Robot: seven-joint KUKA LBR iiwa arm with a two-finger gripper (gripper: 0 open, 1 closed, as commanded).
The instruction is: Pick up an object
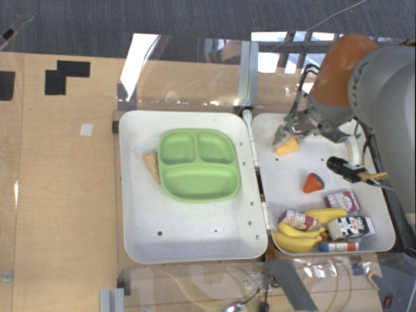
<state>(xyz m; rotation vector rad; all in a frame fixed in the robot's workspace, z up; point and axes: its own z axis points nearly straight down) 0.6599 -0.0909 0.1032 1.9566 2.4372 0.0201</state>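
My gripper [285, 134] reaches down into the upper left part of the right bin [273, 194]. A yellow wedge [288, 147] lies right at its tip, touching it or just under it. I cannot tell whether the wedge is gripped. Further along the same bin lie a red strawberry [312, 183], a banana [300, 238], a small pink-and-white pack [342, 202], a white carton [351, 227], a flat snack pack [297, 220] and a marker [338, 246].
The left bin [140, 226] holds a green divided plate [197, 164] with a tan cracker [151, 166] at its left edge. A raised divider [255, 168] separates the two bins. The grey arm with its orange band [338, 64] hangs over the right bin's far right corner.
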